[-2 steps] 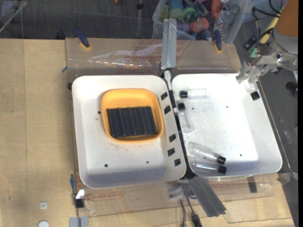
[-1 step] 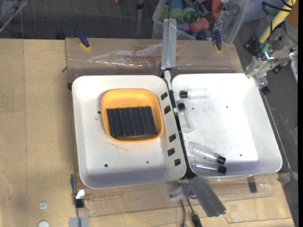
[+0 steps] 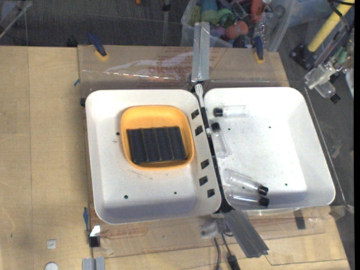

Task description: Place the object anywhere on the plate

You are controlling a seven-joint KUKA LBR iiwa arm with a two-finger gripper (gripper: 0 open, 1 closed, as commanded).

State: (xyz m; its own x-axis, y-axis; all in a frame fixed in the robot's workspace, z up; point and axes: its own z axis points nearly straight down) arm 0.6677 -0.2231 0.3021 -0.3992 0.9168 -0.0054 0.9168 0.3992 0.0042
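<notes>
A: Two white bins on the counter (image 3: 39, 151), side by side and touching along the middle seam. What's in the left bin (image 3: 104, 151)?

B: An orange plate (image 3: 154, 113), roughly centred and a bit toward the far side. A dark ribbed slab (image 3: 156, 144) lies flat on it, inside the rim, covering most of the plate's floor.

A: So the object is on the plate?

B: Yes, fully on it, not overhanging.

A: And the right bin (image 3: 281, 139)?

B: Clear tubes with black caps, all near the seam. One tube (image 3: 230, 111) is at the far left corner, a second tube (image 3: 218, 139) just below it along the wall, and a third tube (image 3: 244, 183) at the near left corner, angled. There may be another under that one, hard to separate.

A: Gripper?

B: The gripper (image 3: 323, 77) is at the right edge, outside the right bin, beyond its far corner and well apart from the plate. Too small and cluttered to say whether it's spread or closed: cannot tell.

A: Anything smaller?

B: A row of black tabs (image 3: 203, 163) along the seam.
</notes>
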